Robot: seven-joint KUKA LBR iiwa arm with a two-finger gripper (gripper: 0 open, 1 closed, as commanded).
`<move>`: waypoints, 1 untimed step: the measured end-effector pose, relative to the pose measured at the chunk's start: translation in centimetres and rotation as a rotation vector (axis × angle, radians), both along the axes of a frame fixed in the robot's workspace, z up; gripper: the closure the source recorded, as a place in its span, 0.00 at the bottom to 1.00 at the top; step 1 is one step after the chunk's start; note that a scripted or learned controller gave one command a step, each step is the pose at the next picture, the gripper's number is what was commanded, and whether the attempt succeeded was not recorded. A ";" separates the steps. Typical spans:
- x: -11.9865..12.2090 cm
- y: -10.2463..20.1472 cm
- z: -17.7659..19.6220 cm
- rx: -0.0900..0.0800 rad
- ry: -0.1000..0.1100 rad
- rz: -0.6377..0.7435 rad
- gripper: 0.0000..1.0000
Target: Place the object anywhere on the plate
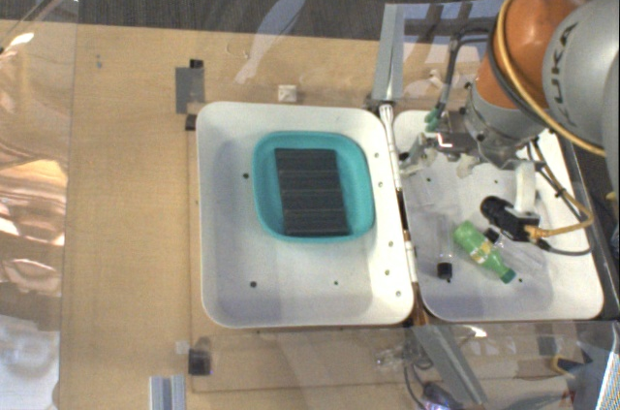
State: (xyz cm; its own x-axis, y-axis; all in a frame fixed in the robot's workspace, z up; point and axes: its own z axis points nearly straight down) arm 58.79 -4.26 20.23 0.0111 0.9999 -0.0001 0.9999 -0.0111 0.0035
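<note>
Green bottle (481, 250) lies in the right bin (572, 294), toward the view's lower edge from the claw (444, 154), long axis slanting upper-left to lower-right; claw opening can't be told, and the teal plate (363, 197) sits in the left bin.

One marking can be read: orange letters (565, 74), only partly visible, apparently "KU", running along the grey casing of the arm (593, 40), which sits above and to the right of the claw (438, 144).
</note>
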 end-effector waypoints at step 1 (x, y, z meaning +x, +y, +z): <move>-0.3 0.3 2.1 0.001 -0.002 0.008 0.00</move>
